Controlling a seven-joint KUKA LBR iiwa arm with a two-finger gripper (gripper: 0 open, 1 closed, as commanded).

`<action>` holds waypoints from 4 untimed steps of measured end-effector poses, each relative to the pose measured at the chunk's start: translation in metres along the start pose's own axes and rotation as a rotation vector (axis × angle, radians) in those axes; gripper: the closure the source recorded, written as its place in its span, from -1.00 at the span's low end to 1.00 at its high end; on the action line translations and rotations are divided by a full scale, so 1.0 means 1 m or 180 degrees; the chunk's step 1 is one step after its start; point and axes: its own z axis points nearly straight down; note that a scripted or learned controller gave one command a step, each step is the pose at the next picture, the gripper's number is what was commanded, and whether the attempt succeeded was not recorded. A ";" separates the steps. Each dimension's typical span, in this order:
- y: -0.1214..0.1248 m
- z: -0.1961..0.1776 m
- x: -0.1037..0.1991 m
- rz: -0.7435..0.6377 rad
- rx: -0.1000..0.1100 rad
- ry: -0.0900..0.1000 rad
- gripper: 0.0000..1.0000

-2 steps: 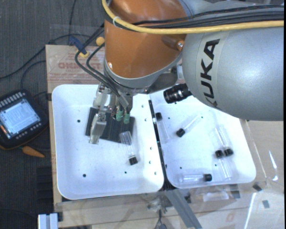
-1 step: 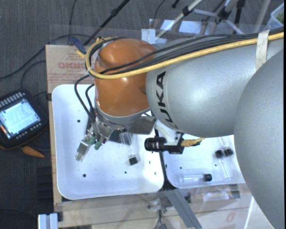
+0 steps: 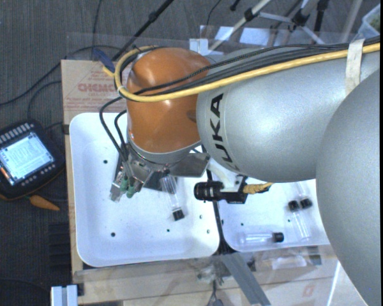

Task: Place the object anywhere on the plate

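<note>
vial handling: left bin

end effector (image 3: 124,187) hangs over the left bin (image 3: 89,234); its state cannot be told. just right of it a small clear vial (image 3: 172,199) with black cap lies flat: likely light, rigid, slippery, fragile. grip mid-body.

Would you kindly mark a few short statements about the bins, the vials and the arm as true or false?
1. The arm hangs over the left bin. True.
2. A clear vial with a black cap lies in the left bin. True.
3. The right bin holds apples. False: it holds clear vials and black caps.
4. The handheld screen sits inside a bin. False: it lies left of the bench.
</note>
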 end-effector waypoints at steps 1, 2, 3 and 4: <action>0.009 -0.030 -0.046 -0.0651 -0.0015 -0.0028 1.00; -0.001 0.007 0.000 -0.1534 -0.0013 -0.0017 1.00; 0.038 0.004 -0.055 -0.2306 -0.0020 -0.0027 1.00; 0.075 0.035 -0.105 -0.4002 -0.0022 -0.0034 1.00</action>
